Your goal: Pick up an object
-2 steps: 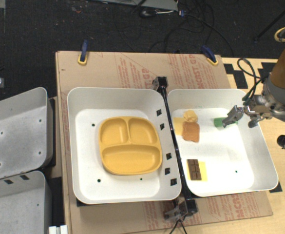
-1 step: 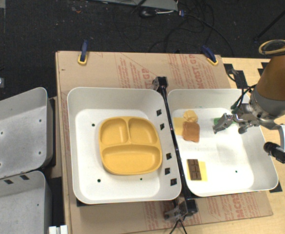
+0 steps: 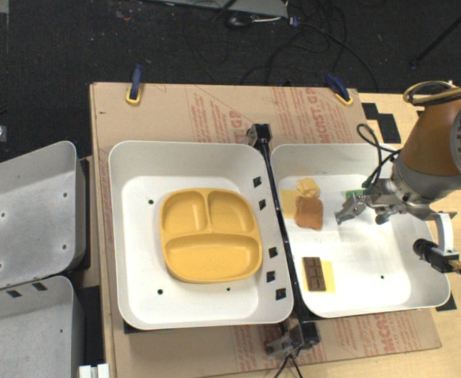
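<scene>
In the right bin (image 3: 388, 290) lie a brown block-shaped object (image 3: 309, 212), a small pale yellow crumpled piece (image 3: 307, 187) just above it, and a dark brown bar on a yellow card (image 3: 316, 274) near the front. My gripper (image 3: 355, 209) hangs over the middle of the right bin, to the right of the brown block and apart from it. Nothing shows between its fingertips. A small green thing (image 3: 351, 194) peeks out just above the gripper.
The left bin (image 3: 135, 290) holds a yellow divided plate (image 3: 210, 235). A black divider (image 3: 276, 219) runs between the bins. My arm's orange band (image 3: 435, 136) enters from the right. White metal panels (image 3: 25, 211) lie off the bench at the left.
</scene>
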Action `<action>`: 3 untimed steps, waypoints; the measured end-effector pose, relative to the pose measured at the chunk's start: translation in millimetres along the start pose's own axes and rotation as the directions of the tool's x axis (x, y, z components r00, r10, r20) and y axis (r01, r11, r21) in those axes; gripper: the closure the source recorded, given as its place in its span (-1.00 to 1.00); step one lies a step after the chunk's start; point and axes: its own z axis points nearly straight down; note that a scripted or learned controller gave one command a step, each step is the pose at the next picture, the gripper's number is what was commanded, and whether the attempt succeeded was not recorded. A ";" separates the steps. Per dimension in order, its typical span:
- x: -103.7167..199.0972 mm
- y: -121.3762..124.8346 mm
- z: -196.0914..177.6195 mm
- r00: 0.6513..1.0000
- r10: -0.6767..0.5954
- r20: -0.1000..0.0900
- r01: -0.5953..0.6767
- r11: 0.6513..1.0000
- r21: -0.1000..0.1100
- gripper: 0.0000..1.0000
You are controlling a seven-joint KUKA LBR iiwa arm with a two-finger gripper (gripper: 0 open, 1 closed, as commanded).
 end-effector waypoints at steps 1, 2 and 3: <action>-0.5 1.4 -13.2 1.000 0.000 0.002 0.000 1.000 -0.006 1.00; 2.8 11.4 -71.3 1.000 -0.004 0.003 0.004 1.000 -0.010 1.00; -5.7 18.5 -122.0 1.000 -0.003 0.004 0.003 1.000 -0.011 1.00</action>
